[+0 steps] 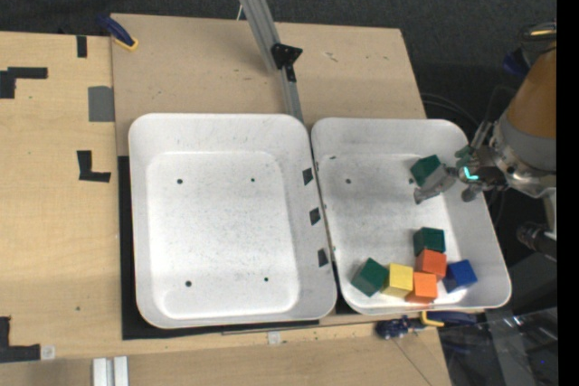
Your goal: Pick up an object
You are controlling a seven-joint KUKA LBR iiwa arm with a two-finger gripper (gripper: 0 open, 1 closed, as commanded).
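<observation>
The tabletop [362, 68] carries two white bins side by side. The left bin [222, 217] lies beside the right bin [362, 149], which holds all the blocks. The arm [534, 117] reaches over that bin's right rim. The hand [443, 179] is clenched on a green block [425, 168] near the far right corner — lifted or resting, cannot tell. Remaining blocks [418, 271] — green, yellow, orange, blue — cluster at the near right corner.
</observation>
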